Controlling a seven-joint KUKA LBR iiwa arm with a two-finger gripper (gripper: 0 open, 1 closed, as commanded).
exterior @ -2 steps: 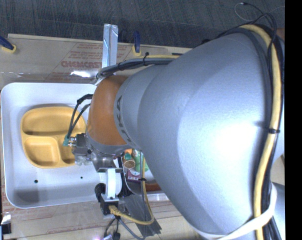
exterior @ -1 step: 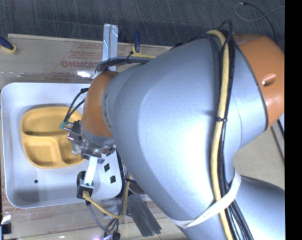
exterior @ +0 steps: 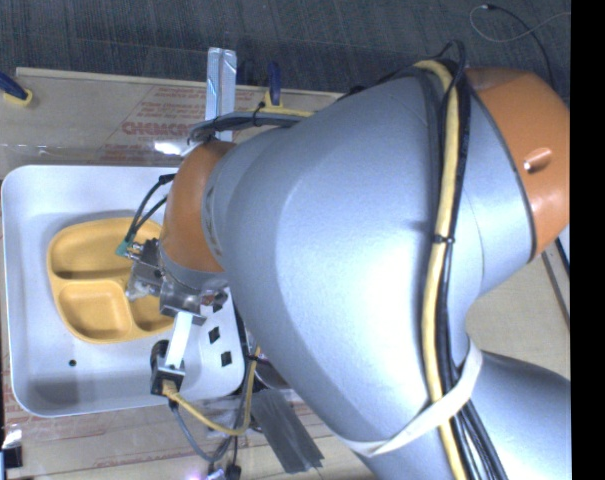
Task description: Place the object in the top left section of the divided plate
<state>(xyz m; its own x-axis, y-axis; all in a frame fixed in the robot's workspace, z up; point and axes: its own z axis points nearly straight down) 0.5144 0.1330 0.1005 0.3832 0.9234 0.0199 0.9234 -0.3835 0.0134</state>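
A yellow divided plate lies in the left white bin. Its upper section and lower left section show bare yellow; its right part is hidden under my arm. The wrist with its orange band hangs over the plate's right side. The gripper sits at the plate's right edge, mostly covered by the wrist. I see no object between it and the plate.
My grey arm covers the right bin and most of the bench. A white mount with black marks hangs below the wrist, with cables trailing. A cardboard sheet lies behind the bin, with a blue clamp at its left corner.
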